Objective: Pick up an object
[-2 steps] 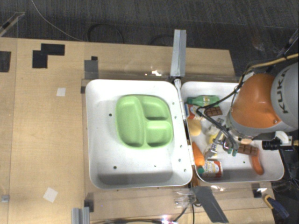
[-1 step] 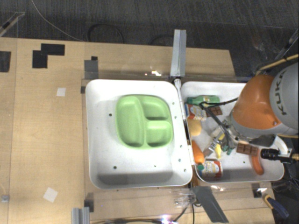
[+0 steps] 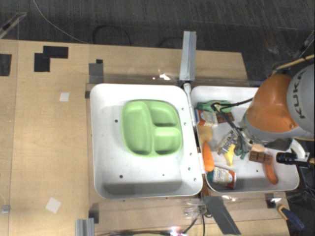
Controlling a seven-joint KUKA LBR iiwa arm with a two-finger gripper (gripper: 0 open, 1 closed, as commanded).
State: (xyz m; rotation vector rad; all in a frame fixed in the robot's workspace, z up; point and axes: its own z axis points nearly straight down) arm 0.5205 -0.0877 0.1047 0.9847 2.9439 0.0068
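The right white bin (image 3: 291, 183) holds a jumble of small toy foods. Among them are an orange carrot (image 3: 208, 159), a yellow piece (image 3: 229, 155), a brown chocolate block (image 3: 259, 157), a reddish sausage (image 3: 271, 173) and a small labelled can (image 3: 222, 176). The arm's orange band (image 3: 271, 107) hangs over the bin's right half. My gripper (image 3: 231, 142) reaches down to the left into the pile, just above the yellow piece and right of the carrot. Whether anything sits in its grip is hidden by the clutter.
The left white bin (image 3: 106, 132) carries a green divided plate (image 3: 150, 127). More packets (image 3: 206, 117) and a green item (image 3: 216, 104) lie in the right bin's back left corner. A metal post (image 3: 188, 58) stands behind the divider between the bins.
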